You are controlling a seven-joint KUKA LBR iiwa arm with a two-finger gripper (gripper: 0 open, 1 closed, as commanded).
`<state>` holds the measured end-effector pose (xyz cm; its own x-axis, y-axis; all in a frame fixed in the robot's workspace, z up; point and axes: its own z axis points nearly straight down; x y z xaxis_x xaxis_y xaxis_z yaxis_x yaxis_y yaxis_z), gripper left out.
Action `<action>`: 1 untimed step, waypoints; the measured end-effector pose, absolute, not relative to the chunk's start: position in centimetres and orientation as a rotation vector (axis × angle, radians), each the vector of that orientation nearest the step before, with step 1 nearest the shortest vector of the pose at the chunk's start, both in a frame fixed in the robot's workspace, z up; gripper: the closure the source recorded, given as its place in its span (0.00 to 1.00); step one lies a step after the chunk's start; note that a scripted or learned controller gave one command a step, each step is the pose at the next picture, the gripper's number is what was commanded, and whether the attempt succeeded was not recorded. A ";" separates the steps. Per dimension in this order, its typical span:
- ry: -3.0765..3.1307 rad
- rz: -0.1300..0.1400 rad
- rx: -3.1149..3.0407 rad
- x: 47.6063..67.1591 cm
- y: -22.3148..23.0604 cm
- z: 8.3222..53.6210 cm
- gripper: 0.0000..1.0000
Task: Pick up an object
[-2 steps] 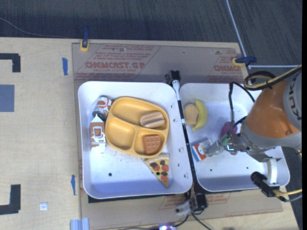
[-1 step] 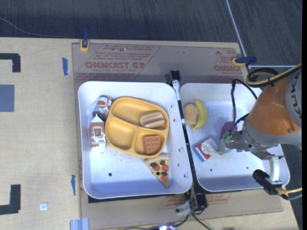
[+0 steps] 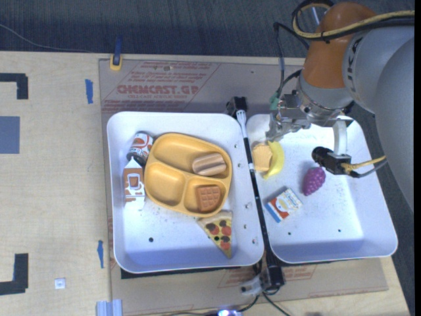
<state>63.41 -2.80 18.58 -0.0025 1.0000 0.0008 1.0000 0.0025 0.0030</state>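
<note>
So the grab hasn't happened as far as I can tell. The metal two-finger gripper point(image 3: 281, 119) hangs over the far left corner of the right shallow white plastic bin point(image 3: 368, 242), and nothing shows between its tips. Honestly I cannot tell how the gripper itself is set, it's too small and cluttered up there.

Closest candidate looks like the yellow plastic banana point(image 3: 276, 160), just below the gripper, lying against a pale yellow wedge-shaped block point(image 3: 262, 157). My guess is that's the target, but the task only says "an object", so it could be anything. Further off, down and to the gripper's right, sit a purple toy bunch of grapes point(image 3: 314, 180) and a small white carton with a red and blue label point(image 3: 284, 205). So what's left is basically everything: descend, close, lift.

Off to the gripper's left, past the bins' shared edge, the left shallow white plastic bin point(image 3: 131, 245) holds a yellow sectioned plastic tray point(image 3: 164, 176), a toy pizza slice point(image 3: 219, 231) and a couple of small packets.

Both bins sit on a brown cardboard sheet point(image 3: 164, 84) on a light wooden bench point(image 3: 46, 196) with bits of blue tape point(image 3: 89, 91). Dark grey carpet point(image 3: 164, 12) runs behind.
</note>
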 end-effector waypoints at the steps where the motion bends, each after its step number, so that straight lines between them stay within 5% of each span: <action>1: 2.222 0.000 2.220 63.3 -2.9 18.5 0.00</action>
